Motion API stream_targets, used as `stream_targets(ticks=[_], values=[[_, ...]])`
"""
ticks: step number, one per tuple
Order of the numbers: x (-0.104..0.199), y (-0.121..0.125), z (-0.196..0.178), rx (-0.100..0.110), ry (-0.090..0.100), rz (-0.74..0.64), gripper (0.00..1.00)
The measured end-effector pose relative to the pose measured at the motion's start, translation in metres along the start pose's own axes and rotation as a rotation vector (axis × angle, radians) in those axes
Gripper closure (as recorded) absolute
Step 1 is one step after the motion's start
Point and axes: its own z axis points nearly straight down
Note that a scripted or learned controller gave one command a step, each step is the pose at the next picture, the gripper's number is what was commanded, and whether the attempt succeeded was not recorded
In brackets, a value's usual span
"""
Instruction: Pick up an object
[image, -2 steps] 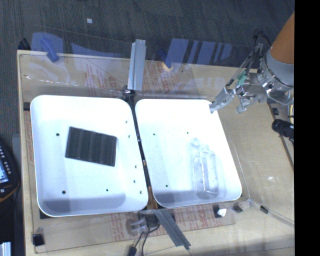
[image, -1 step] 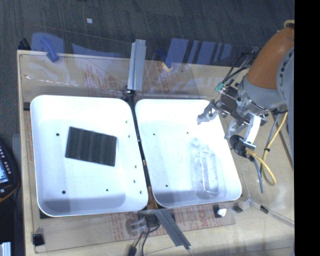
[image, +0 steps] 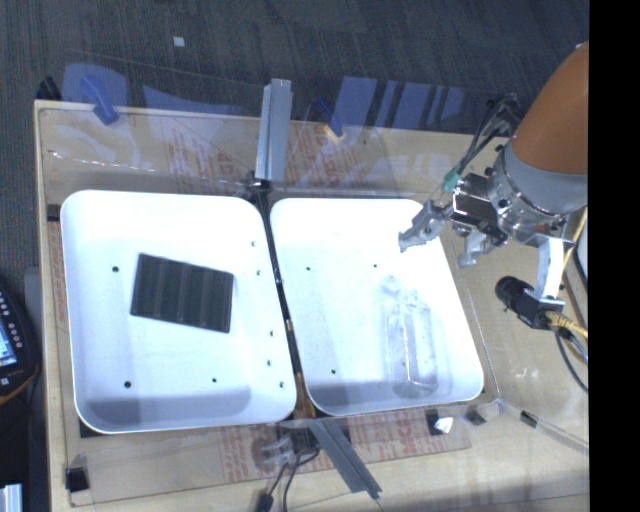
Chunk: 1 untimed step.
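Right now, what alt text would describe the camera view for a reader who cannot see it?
The grey robot arm's gripper hovers over the right white bin's far right corner, holding nothing. A clear plastic bottle lies in that bin; a dark ribbed rectangular pad lies in the left white bin.

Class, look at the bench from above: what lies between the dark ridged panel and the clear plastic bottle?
In the camera view, between the dark ridged panel and the clear bottle run bare white bin floor and the divider where the bins meet.
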Motion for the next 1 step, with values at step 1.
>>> stream_targets(ticks=[1], values=[[-0.0124, 0.0455, 0.0501, 0.007, 0.000, -0.053, 0.00]])
